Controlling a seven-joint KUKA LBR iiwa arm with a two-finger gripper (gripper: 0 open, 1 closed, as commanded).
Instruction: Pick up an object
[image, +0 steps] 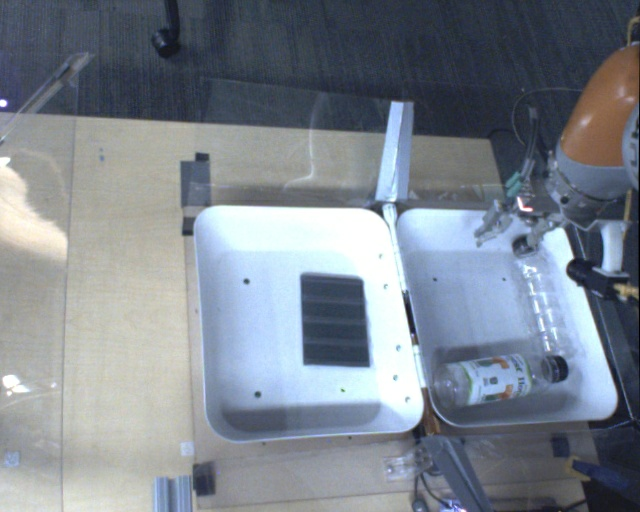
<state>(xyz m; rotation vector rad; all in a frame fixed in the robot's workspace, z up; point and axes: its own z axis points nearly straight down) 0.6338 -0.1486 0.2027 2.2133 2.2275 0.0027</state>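
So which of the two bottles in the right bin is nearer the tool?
The clear, label-free bottle along the right wall: its top end lies just below the tool. The labelled bottle lies across the bin's near end, farther away.

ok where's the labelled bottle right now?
The labelled bottle lies on its side along the near wall of the right bin, cap toward the clear bottle.

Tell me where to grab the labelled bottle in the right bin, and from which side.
Grip the bottle across its labelled middle, coming straight down from above. It lies on its side along the right bin's near wall, dark cap pointing right, so the round body is the widest exposed part. The near wall probably rules out a sideways approach.
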